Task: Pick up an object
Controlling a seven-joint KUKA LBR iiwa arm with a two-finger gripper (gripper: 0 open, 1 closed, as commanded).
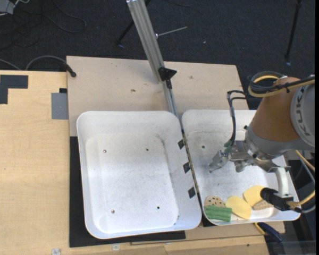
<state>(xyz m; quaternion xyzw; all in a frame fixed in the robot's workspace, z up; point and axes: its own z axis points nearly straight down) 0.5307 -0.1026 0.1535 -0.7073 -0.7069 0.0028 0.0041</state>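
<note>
My gripper (227, 163) hangs over the middle of the right bin (202, 126), above bare white floor, with nothing seen in it. Several small objects lie clustered in that bin's near corner, below and to the right of the gripper: a round brown speckled piece (214, 201), a green ridged piece (219, 213) just in front of it, and two pale yellow pieces (239, 206) (253, 195) beside them. The gripper is well apart from all of them.
The left bin (95, 142) sits beside the right one, with black clips along the shared wall (185, 166). A slanted aluminium bar (149, 41) rises from behind the bins. The bulky arm (279, 121) covers the right bin's right side.
</note>
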